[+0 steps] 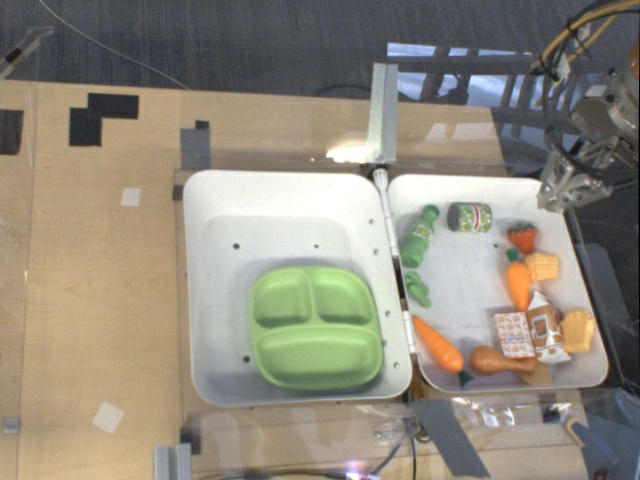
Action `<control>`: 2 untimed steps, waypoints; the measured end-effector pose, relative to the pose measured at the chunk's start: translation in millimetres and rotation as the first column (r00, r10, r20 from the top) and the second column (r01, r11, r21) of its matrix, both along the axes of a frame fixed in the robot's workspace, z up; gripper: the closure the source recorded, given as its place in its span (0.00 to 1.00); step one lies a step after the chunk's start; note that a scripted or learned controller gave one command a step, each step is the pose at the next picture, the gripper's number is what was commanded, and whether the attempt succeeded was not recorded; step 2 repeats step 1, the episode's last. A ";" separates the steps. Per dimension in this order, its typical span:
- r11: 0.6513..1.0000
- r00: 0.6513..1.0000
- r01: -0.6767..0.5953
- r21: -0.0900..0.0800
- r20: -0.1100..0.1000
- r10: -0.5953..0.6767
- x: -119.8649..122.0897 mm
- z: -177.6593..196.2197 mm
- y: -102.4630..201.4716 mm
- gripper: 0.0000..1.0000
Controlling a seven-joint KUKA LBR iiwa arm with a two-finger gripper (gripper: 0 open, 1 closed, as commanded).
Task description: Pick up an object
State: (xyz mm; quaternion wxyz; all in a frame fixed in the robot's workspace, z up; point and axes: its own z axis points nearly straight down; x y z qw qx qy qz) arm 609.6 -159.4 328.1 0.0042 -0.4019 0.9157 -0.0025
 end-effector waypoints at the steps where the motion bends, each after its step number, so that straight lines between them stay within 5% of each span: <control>1: 0.929 0.929 -0.370 -0.003 0.000 0.370 10.1 -1.4 -46.1 1.00; 2: 0.929 0.929 -0.370 -0.003 0.000 0.370 10.1 -1.4 -46.1 1.00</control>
